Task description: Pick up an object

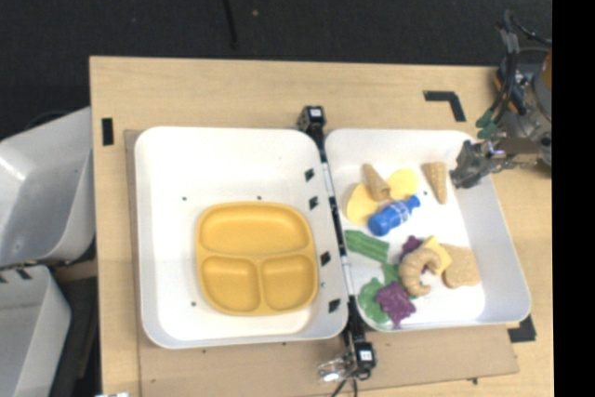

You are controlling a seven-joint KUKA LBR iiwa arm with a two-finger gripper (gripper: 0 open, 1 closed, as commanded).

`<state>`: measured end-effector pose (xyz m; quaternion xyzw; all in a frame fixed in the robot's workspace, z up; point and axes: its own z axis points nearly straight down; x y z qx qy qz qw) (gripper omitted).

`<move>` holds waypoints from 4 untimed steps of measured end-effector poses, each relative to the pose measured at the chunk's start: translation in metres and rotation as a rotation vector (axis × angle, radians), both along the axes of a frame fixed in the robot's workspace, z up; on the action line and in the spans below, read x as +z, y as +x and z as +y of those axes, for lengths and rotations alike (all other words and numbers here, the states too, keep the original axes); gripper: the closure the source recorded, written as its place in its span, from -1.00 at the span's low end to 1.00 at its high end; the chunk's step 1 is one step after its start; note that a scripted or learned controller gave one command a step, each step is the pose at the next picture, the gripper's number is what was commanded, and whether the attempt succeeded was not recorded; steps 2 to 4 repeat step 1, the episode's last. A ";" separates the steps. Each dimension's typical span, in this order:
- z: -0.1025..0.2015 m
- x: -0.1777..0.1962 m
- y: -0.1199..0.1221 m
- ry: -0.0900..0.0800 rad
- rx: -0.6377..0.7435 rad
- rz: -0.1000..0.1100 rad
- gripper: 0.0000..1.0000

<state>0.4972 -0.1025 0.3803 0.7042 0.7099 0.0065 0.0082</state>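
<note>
Nothing had yet been lifted: the pincer [468, 166] hung at the right bin's [493, 228] far right rim, its opening impossible to judge, while the toy food, among it a blue bottle [393, 215], lay untouched in that bin, so the whole grasp remained.

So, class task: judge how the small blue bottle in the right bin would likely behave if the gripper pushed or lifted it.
The blue bottle lies on its side, and its round body suggests it may roll when nudged. It looks like small, smooth plastic, so probably light and somewhat slippery between fingers. It touches a yellow piece, so a push would likely shift that too.
</note>
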 end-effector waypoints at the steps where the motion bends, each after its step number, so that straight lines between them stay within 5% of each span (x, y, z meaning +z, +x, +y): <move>1: 0.120 -0.069 -0.008 0.005 0.006 0.025 1.00; 4: 0.120 -0.069 -0.008 0.005 0.006 0.025 1.00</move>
